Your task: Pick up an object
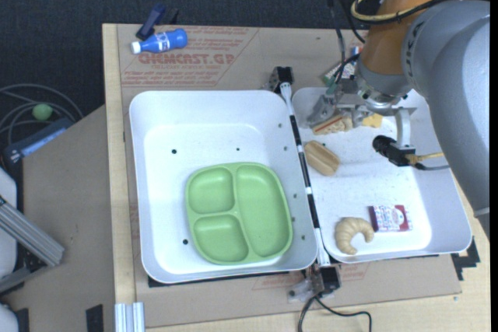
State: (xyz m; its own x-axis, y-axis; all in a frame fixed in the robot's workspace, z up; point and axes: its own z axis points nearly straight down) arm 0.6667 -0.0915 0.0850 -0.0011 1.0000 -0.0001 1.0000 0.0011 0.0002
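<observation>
Tool point(341, 111) down low in far corner of tool-side bin point(436, 190), the corner next to divider betw. the two bins. Hangs off grey arm point(459, 66) w/ orange band point(393, 27), coming in from the side away from the other bin. Released or clenched: can't tell from this angle.

Right under tool: tan ribbed piece point(330, 125), kind unclear, lying on bin floor; touching tool or just below it, can't tell which. Not seen gripped. Just beside tool, arm side: small pale-yellow bit point(374, 120). Near tool, toward front of bin: bread roll point(321, 158), lying flat against divider. Well apart from tool, at front edge of same bin: croissant point(354, 234). Just beside croissant, further from divider: red-and-white packet point(388, 218), also well apart from tool.

Across divider from tool: other bin point(156, 128), holding green divided plate point(237, 214), 3 compartments, lying flat toward front, well apart from tool. Near tool, at far end of divider: black clip point(282, 78). Beyond other bin, well apart from tool: blue-and-white bottle point(159, 41) on its side on tabletop point(233, 50), red print on tabletop next to it. Off tabletop, far past other bin from tool: green ball point(43, 112) among grey cables
</observation>
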